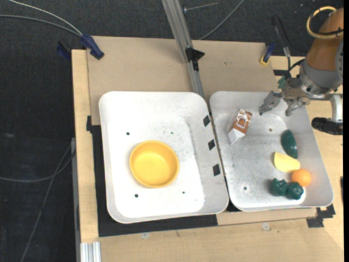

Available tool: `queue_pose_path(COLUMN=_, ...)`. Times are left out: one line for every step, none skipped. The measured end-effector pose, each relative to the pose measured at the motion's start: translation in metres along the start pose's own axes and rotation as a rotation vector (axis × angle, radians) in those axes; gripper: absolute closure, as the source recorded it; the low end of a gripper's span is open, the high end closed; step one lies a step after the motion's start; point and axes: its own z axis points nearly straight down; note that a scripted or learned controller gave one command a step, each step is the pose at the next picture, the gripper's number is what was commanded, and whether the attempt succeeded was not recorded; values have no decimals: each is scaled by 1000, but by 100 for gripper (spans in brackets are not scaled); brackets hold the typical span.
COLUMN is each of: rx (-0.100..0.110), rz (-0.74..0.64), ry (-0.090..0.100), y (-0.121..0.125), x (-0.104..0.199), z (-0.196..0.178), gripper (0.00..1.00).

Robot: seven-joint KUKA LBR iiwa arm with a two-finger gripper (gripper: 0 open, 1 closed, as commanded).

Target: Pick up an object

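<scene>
The left bin [114,146] is lying on the bench [136,64] and is holding one thing, a yellow bowl [154,163], which is sitting upright a little left of the bin's middle.

The right bin [256,190] is lying just beside it, and black clips [211,144] are joining the two along the shared edge. This bin is carrying all the small things. A brown and white carton [240,125] is lying tilted near the upper left part of the bin, well apart from the others. Along the right side a dark green oval piece [289,143] is resting, and just below it a pale yellow piece [285,161] is lying, almost touching an orange ball [301,177]. A dark green lumpy object [287,189] is sitting at the bottom, just under the ball.

The gripper [278,105] is hanging over the upper right part of the right bin, its two fingers spreading apart and holding nothing. It is standing above the green oval piece and to the right of the carton, touching neither.
</scene>
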Motion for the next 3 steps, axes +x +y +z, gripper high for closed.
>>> queue_pose_path(rx=-8, rz=-1, ry=-2, y=1, x=0, z=-17, gripper=100)
queue_pose_path(rx=-20, rz=-1, ry=-6, y=2, x=4, z=-84, gripper=100)
queue_pose_path(rx=-4, rz=-1, ry=-2, y=3, x=5, z=-63, gripper=100)
